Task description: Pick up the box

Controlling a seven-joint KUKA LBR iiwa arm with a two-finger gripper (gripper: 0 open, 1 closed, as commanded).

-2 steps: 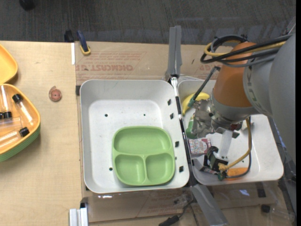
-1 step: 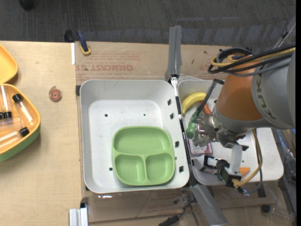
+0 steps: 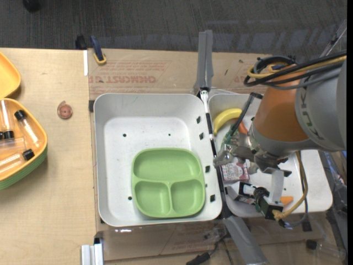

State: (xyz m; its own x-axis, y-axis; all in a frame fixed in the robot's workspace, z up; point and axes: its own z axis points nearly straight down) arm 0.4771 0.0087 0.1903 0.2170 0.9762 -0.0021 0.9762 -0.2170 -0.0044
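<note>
The box (image 3: 234, 172) is a small pink-and-white printed pack lying in the right bin (image 3: 320, 197), close to that bin's left wall. My gripper (image 3: 234, 158) hangs low over the box's upper edge, beneath the orange band and grey wrist. The arm's bulk hides the middle of the right bin. I cannot see whether the box is between the gripper's tips or merely under them.
A yellow banana (image 3: 226, 117) lies at the right bin's far left corner. A small orange item (image 3: 287, 200) sits near its front. The left bin (image 3: 110, 148) holds a green divided plate (image 3: 168, 182). Stacked yellow trays with vials (image 3: 16, 142) stand at the far left.
</note>
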